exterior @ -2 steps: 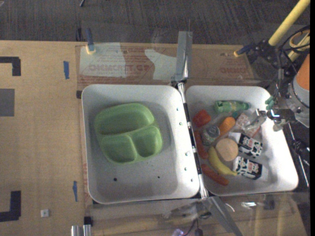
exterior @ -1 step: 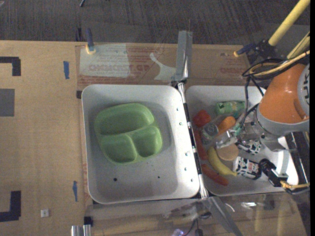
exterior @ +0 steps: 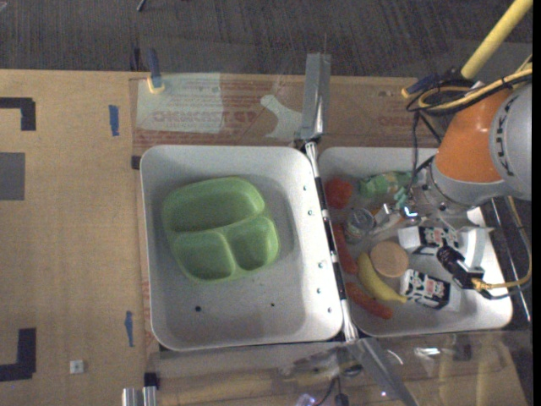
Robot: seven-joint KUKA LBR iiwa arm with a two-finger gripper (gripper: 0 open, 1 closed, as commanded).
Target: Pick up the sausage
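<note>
Nearest the lens, my grey arm with its orange band (exterior: 472, 150) reaches in from the right over the right-hand shallow white bin (exterior: 494, 315). My claw (exterior: 397, 212) hangs low among the clutter there; whether it is released or clenched, I cannot tell.

Count, right bin: one yellow banana (exterior: 375, 281), one round tan-lidded jar (exterior: 390, 260), one red round tomato-like piece (exterior: 339, 193), one green soft packet (exterior: 385, 182), two small black-and-white cartons (exterior: 425, 288), one thin reddish sausage (exterior: 343, 247) lying along the bin's left wall, one orange-red carrot-like piece (exterior: 368, 302) near the front edge, just below the banana.

Count, left bin (exterior: 169, 311): one green plastic tray with three compartments (exterior: 221, 227).

Surface: pale wooden bench (exterior: 68, 252), blue tape marks, black corner markers. Beyond it, dark carpet (exterior: 254, 15).
</note>
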